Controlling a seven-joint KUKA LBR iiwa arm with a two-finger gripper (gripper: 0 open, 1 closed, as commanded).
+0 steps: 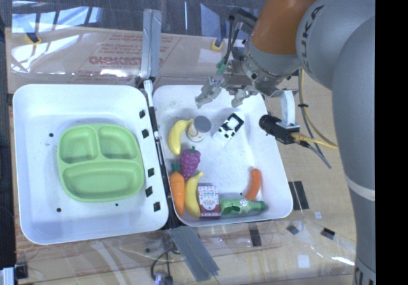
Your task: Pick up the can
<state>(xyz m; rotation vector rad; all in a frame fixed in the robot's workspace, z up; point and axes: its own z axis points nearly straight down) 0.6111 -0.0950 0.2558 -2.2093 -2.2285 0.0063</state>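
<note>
Hand (224, 90) hangs open with nothing in it, just above the can (201, 125). From left: a green plate (99, 161) sits in the left bin (25, 150). The can stands in the right bin (273, 150) by a banana (176, 136). No grab is made yet; going down, closing and lifting are left.

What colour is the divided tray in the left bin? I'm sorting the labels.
Light green, seen in the camera view: the divided tray.
</note>
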